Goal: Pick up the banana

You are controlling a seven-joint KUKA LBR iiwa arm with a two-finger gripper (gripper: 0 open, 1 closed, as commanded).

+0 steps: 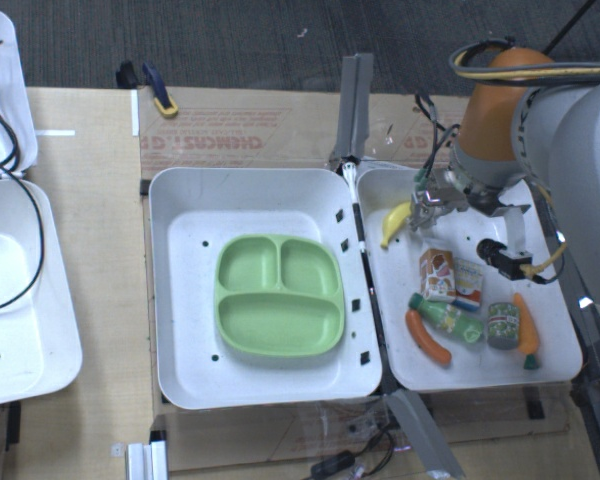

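Over in the left bin (170, 298), a green divided plate (279, 295) sits flat in the middle, three compartments showing. Moving across the centre divide into the right bin (570, 358), the banana (395, 223) lies near the bin's far left corner, tilted, one end toward the dividing wall. Right beside it is the gripper (423, 211), low at the banana's upper end and apparently touching it, though whether its fingers are spread or pressed together I cannot tell from this angle. Nearer the front edge: a small red and white carton (438, 273), a green bottle (448, 318) lying on its side, an orange sausage-shaped piece (428, 337), a greenish can (502, 325), and a carrot (525, 330) toward the right edge. The grey arm (570, 128) with its orange band (500, 103) reaches in from the right.
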